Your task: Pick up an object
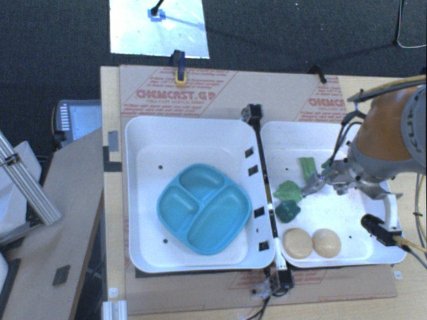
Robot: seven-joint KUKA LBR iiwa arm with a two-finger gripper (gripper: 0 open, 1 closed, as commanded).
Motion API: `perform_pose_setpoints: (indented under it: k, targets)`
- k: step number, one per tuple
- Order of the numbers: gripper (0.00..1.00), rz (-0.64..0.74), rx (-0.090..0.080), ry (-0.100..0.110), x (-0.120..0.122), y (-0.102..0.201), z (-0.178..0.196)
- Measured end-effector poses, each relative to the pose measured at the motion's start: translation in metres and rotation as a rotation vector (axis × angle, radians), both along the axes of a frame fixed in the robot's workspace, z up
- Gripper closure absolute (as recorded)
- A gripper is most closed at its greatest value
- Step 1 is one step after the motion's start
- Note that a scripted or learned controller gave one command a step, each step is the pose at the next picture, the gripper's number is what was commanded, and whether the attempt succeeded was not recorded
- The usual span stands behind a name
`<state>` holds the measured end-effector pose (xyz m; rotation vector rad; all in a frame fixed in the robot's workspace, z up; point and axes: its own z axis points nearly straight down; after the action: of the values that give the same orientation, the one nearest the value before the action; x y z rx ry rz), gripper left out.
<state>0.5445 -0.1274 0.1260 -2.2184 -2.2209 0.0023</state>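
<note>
The right bin [347, 133] holds several small items. A light green leaf-shaped piece [288, 191] lies by its left wall, with a dark teal lump [288, 211] just below it. A green oblong piece [307, 166] lies a little farther back. Two beige rounded pieces [298, 243] [326, 242] sit side by side at the bin's front. My gripper [312, 184] reaches in from the right and hangs low, its tip right beside the leaf-shaped piece and just in front of the oblong piece. I see nothing held in it.
The left bin [143, 179] holds a blue divided plate [203, 208]. A black-clipped divider [261, 179] runs between the bins. The arm's grey and orange body [390, 135] covers the right bin's far right side. A black bracket [380, 231] sticks out near the front right corner.
</note>
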Motion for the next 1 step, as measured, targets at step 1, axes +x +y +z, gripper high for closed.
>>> perform_pose_setpoints:
  k: [1]
  targets:
    - [1.0,0.001,-0.001,-0.006,0.0018,-0.0003,0.013]
